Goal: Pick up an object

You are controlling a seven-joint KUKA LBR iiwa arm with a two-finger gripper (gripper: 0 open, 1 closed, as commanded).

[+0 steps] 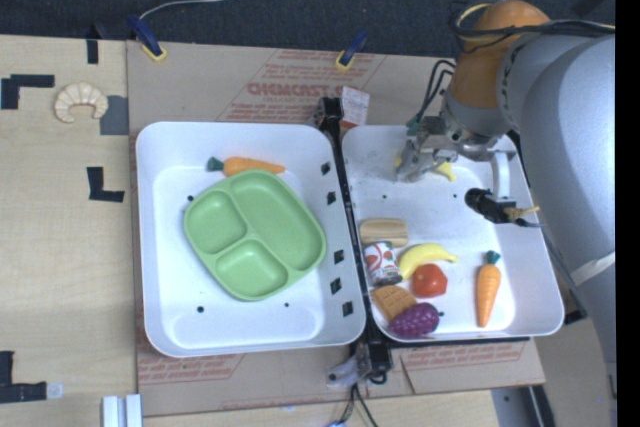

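Your gripper (418, 160) hangs over the right bin (530, 315), well above the banana (425, 258); whether it's clenched, I cannot tell. Centre on one item before descending.

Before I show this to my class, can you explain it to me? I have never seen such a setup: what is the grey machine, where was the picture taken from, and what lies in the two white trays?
The grey machine is a robot arm with an orange band, reaching in from the right. The camera sits above the bench, looking down at a slant. Its gripper hangs low over the right bin, near a small yellow object; I cannot tell whether it holds anything. That bin holds toy food: a banana, a tomato, grapes and a carrot. The left bin holds a green divided plate and another carrot. A toy croissant lies on the bench.
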